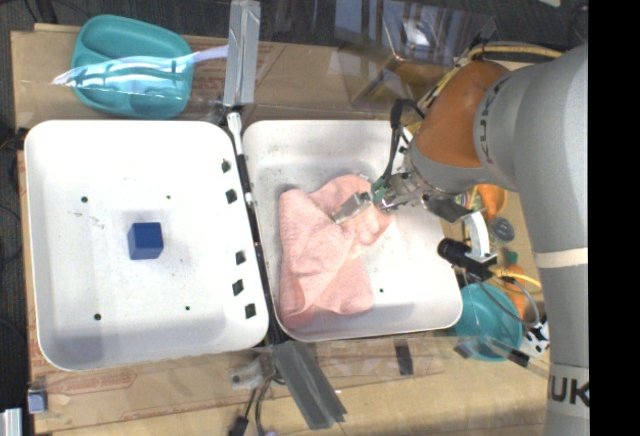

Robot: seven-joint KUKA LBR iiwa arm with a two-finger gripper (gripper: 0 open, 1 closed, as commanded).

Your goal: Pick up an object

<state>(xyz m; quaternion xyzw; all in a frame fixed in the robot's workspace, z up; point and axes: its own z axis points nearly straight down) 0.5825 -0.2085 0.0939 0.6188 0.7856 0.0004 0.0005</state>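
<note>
A crumpled pink cloth (pixel 325 249) lies in the right white bin (pixel 420 309), covering its left and middle part. My gripper (pixel 364 203) is low over the cloth's upper right corner, where the fabric is bunched up around its tip. The grey arm with its orange band (pixel 455 124) reaches in from the right over the bin's far right corner. A small blue cube (pixel 146 240) sits alone in the left white bin (pixel 60 324), left of its middle and far from the gripper.
A teal scoop-like object with a plastic bag (pixel 130 69) lies on the bench behind the left bin. Cables and a teal item (pixel 490 319) crowd the bench to the right of the right bin. A divider with black clips (pixel 243 234) separates the bins.
</note>
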